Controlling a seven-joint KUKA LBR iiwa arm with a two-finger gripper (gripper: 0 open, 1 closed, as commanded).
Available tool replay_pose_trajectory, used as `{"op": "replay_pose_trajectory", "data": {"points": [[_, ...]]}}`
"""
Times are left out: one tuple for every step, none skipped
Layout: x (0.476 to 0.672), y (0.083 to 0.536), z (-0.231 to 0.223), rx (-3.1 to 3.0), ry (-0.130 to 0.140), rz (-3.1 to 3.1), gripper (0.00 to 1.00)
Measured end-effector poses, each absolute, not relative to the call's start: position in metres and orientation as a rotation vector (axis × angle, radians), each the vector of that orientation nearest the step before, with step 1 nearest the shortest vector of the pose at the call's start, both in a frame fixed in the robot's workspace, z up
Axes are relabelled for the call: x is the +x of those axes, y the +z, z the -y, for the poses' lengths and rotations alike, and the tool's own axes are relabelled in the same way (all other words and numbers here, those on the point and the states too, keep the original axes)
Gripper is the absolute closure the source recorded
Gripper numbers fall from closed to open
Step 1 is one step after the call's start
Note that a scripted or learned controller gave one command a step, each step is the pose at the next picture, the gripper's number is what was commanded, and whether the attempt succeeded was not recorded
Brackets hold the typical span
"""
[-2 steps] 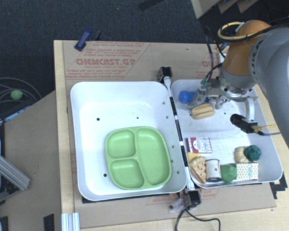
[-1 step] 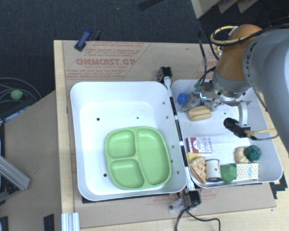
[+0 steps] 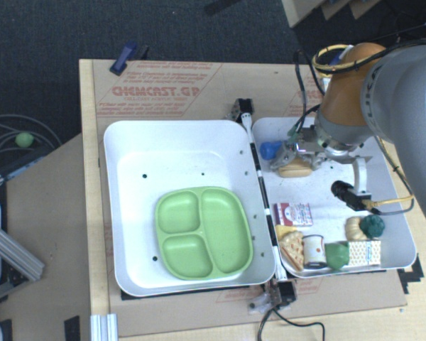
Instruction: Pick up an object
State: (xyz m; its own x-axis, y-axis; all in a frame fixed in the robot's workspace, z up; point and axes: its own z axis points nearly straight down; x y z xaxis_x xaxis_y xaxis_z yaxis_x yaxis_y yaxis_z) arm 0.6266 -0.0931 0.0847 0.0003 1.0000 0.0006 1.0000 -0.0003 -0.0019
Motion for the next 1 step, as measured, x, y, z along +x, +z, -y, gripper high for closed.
{"op": "replay_pose_trajectory", "data": {"points": [[0.5969, 0.0845, 0.0923, -2.221, 0.001, 2.219, 0.0]]}}
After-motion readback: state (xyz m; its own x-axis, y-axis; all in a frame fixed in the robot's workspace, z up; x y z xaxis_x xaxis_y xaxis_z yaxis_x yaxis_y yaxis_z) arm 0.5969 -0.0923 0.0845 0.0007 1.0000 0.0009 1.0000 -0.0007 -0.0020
